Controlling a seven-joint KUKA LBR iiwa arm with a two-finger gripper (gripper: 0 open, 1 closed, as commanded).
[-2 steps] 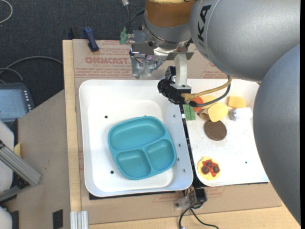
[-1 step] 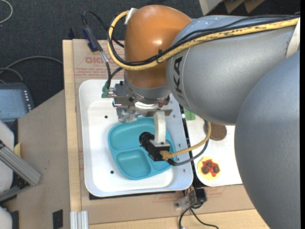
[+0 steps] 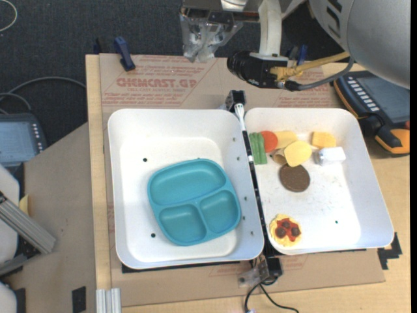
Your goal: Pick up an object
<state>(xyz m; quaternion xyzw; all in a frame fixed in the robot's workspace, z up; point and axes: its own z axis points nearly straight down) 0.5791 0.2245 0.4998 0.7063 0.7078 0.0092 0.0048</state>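
Tool point(image 3: 201, 44) hangs beyond the bins' far edge, finger state unclear; food pieces point(image 3: 296, 154) lie nearer and rightward, in right bin point(image 3: 365, 194).

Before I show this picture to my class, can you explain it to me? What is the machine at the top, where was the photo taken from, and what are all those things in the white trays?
The photo comes from one fixed camera above a bench, looking down at a slant. The big grey shape at the top right is a robot arm reaching in; its gripper, a two-finger claw, hangs above the back of the bench with nothing between its fingers.

On the bench stand two shallow white bins. The left bin holds a blue plate with three compartments. The right bin holds small toy foods: a green piece beside an orange-red piece, some yellow pieces, a white block, a brown disc, and a small tart with red topping near the front.

The robot's job is to pick up one object. It has not grasped anything yet.
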